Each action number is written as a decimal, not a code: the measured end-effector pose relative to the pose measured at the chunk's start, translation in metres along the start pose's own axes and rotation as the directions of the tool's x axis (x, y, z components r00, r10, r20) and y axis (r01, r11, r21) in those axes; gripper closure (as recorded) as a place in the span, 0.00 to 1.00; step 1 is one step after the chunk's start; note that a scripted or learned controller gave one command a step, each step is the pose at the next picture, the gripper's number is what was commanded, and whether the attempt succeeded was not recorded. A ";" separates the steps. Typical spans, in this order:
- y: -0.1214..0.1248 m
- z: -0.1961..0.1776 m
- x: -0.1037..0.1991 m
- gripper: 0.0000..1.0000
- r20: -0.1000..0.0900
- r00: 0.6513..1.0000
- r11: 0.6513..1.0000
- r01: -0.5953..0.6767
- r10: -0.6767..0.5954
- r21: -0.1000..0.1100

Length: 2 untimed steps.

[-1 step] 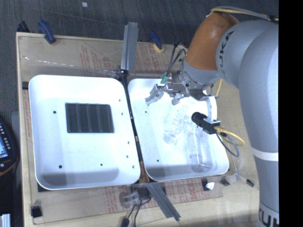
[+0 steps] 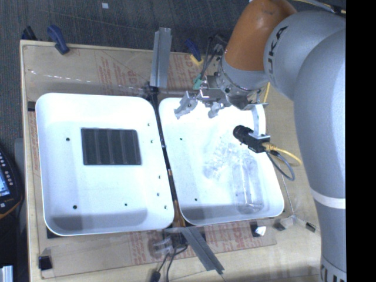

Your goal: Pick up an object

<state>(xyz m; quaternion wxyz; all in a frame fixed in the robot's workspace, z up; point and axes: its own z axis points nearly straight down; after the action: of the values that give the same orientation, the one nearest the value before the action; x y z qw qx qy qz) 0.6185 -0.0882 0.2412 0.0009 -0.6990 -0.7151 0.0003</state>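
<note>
Overhead, 2 white bins side by side on a wooden bench (image 2: 88,69). Left bin (image 2: 53,157) has a dark grey ribbed rectangular block (image 2: 111,146) lying flat near its middle, a bit toward the far side. Right bin (image 2: 188,198) holds clear plastic items, hard to read against the white: a crumpled transparent piece (image 2: 220,157) near the middle and a clear bottle-like object (image 2: 248,184) just beside it, toward the near right corner. The 2 look touching or nearly so, can't tell which.

Arm (image 2: 305,57) comes in from the right, grey with orange band (image 2: 252,31) above the wrist. Gripper (image 2: 197,106) sits over the far edge of the right bin, near its far left corner. Fingers (image 2: 185,106) are spread apart, nothing between them. Gripper well apart from the clear items, not touching either. A black part (image 2: 247,137) with a yellowish cable (image 2: 282,157) hangs below the wrist, over the right side of the right bin.

Blue clamps (image 2: 59,40) on the far bench edge. A grey metal bar (image 2: 160,57) stands at the far end of the gap between the bins, another grey bar (image 2: 200,254) at the near end.
</note>
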 end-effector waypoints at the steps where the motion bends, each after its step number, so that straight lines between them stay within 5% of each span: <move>1: -0.001 -0.033 -0.051 0.00 0.002 0.958 0.958 -0.286 0.286 0.000; 2: 0.026 -0.032 -0.081 0.00 0.001 0.967 0.967 -0.255 0.255 0.000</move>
<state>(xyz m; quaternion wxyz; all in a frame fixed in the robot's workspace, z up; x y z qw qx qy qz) 0.6462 -0.1688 0.2736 0.0007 -0.7853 -0.6192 0.0006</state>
